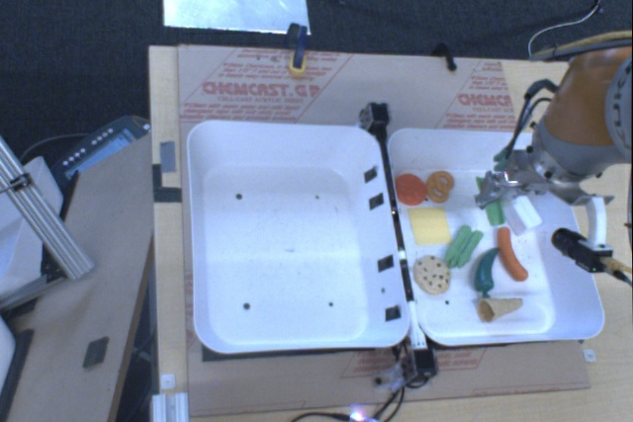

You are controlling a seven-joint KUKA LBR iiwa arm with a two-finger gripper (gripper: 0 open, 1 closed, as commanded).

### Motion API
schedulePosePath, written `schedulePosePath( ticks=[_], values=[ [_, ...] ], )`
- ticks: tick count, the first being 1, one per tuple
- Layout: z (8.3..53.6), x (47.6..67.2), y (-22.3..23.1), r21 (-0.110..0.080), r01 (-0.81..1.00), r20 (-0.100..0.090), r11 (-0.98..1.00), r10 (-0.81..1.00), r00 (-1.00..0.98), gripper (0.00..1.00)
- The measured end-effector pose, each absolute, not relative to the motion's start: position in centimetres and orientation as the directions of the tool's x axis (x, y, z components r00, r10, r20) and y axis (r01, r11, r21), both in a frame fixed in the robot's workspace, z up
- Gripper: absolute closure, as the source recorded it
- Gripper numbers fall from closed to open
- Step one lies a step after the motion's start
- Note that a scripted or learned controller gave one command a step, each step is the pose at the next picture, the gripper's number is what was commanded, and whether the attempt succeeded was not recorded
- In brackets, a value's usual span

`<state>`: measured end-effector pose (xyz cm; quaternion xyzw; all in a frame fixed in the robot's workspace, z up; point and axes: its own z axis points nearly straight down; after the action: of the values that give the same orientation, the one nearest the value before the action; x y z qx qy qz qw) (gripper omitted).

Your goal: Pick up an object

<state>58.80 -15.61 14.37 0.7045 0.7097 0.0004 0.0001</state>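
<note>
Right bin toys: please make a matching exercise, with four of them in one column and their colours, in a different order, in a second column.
Things in the right bin:
1. tomato
2. cheese slice
3. cookie
4. pea pod

Colours:
A. green
B. tan with dark chips
C. red-orange
D. yellow

Pairs: 1-C, 2-D, 3-B, 4-A
</note>
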Motion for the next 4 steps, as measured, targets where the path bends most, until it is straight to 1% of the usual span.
schedulePosePath(
  ticks=[1,2,3,4],
  values=[
    [8.1,58.9,-17.3,-0.002,1.0,0.0,0.001,1.0,-0.001,1.0],
    [14.4,59.0,-14.9,0.006,1.0,-0.001,0.006,1.0,-0.006,1.0],
    [9.3,59.1,-14.2,-0.003,1.0,0.001,0.005,1.0,-0.005,1.0],
    [11.0,64.2,-9.7,0.007,1.0,0.0,0.01,1.0,-0.01,1.0]
  ],
)
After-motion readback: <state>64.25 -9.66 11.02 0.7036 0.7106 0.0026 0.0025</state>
